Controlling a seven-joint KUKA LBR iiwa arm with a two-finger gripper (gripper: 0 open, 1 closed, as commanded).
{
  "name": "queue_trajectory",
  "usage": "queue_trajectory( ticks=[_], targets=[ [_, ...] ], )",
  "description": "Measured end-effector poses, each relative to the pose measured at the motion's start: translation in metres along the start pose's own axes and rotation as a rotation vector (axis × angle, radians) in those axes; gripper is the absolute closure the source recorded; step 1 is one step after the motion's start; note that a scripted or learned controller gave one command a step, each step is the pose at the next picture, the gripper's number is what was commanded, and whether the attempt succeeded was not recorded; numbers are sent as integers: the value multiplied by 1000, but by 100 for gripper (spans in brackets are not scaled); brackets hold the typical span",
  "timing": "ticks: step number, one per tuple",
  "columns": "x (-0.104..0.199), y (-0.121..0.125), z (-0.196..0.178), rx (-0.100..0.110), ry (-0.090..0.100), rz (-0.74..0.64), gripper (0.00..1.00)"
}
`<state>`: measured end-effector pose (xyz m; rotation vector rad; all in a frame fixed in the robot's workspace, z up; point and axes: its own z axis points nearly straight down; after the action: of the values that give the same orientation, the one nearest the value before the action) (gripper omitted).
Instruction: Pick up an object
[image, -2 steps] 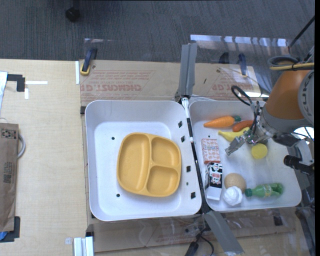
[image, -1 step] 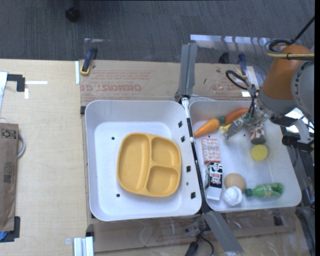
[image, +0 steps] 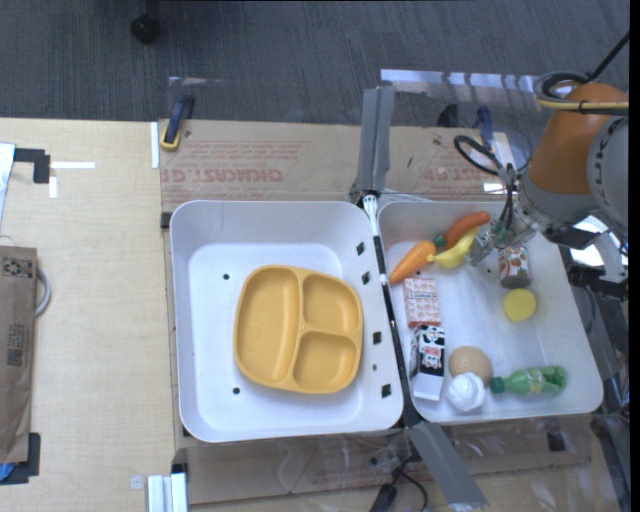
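The right bin (image: 572, 300) holds several objects. At its back lie an orange carrot (image: 410, 262), a yellow banana (image: 452, 253) and another orange piece (image: 466, 228). My gripper (image: 493, 243) hangs low over the back of this bin, just right of the banana and beside a small red-and-white can (image: 513, 264). Nothing can be seen held in it. A yellow round object (image: 519, 305) lies in front of the can.
Nearer the front of the right bin are a pink packet (image: 422, 300), a black-and-white carton (image: 429, 358), a brown ball (image: 470, 362), a white ball (image: 465, 392) and a green bottle (image: 530, 380). The left bin (image: 200, 300) holds a yellow divided plate (image: 298, 328).
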<state>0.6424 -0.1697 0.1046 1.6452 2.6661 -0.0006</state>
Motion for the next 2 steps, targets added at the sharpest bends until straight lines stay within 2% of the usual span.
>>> queue_trajectory(
  ticks=[1, 2],
  targets=[
    [-29, -12, -240, 3, 4, 71, 100],
    [-49, -21, -97, 3, 6, -110, 100]
  ],
)
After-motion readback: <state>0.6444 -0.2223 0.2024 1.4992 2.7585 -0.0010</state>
